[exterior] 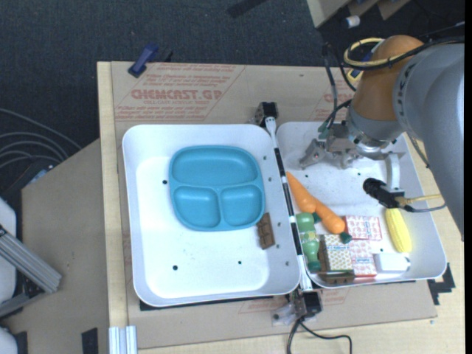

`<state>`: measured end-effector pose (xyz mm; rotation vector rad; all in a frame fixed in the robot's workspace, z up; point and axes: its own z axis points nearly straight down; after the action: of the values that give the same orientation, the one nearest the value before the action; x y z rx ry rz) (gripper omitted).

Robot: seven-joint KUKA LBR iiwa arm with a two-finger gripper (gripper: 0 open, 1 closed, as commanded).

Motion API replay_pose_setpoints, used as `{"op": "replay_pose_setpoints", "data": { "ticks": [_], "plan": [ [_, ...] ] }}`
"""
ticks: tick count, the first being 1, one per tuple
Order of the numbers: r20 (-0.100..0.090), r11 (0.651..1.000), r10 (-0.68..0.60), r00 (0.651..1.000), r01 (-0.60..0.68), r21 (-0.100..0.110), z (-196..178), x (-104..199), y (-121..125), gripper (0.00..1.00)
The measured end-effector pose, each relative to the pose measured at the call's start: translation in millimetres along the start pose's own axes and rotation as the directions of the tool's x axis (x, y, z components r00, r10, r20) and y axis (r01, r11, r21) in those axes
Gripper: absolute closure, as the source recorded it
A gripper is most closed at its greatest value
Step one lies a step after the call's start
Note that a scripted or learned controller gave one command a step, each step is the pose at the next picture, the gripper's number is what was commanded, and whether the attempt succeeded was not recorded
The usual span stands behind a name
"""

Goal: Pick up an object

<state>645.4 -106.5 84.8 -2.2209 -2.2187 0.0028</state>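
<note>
My gripper (330,153) hangs low over the far left part of the right bin (435,260), with nothing visibly held in it. An orange carrot (310,198) lies slantwise just below it, along the bin's left wall. Nearer the front are a green bottle (308,236), red-patterned packets (362,229), a yellow corn cob (399,230) and a white block (391,262). A brown piece (336,276) rests at the front edge. The bare bin floor directly under the gripper holds no object.
The left bin (147,264) holds a blue divided plate (217,186) and a small brown block (265,232) by its right wall. The grey arm with its orange band (383,80) comes in from the upper right. A blue clip (142,60) lies on the bench behind.
</note>
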Motion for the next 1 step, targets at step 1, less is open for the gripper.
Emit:
{"op": "replay_pose_setpoints", "data": {
  "ticks": [1],
  "plan": [
    [0.0, 1.0, -0.001, 1.0, 0.001, 0.0, 0.1, 13.4, -7.2, 0.0]
  ]
}}
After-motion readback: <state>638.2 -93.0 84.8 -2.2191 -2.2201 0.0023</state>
